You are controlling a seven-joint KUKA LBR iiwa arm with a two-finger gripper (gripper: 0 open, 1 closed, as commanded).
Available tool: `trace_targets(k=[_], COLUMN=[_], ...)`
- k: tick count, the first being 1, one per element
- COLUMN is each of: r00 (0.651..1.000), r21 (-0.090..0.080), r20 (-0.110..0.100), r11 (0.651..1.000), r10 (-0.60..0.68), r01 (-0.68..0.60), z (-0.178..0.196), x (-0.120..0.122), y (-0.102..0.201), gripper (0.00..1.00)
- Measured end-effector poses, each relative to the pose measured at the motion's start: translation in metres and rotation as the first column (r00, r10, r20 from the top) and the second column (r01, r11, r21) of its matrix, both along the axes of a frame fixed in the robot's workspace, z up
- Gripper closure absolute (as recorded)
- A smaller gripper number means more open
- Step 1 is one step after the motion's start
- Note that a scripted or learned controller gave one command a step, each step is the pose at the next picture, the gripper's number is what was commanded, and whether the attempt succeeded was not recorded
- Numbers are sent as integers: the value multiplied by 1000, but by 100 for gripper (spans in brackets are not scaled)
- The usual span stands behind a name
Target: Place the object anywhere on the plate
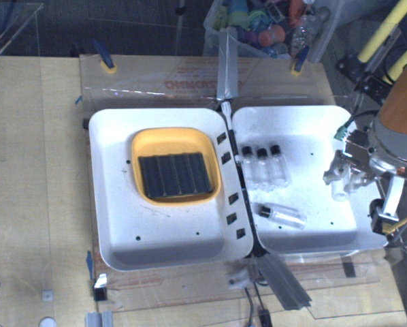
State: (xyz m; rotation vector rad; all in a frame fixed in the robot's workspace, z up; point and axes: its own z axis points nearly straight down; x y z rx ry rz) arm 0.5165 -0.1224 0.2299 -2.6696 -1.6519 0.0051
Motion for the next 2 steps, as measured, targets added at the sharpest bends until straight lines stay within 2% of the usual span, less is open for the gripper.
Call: trace_targets(k=[1,2], r00=[1000,990], r21=[0,-2], r20=[0,5], r11=[1000,990], r10=[-1,138], r01=[1,-138], z=[0,27], x=[0,1], y=[0,-67], gripper=[0,0])
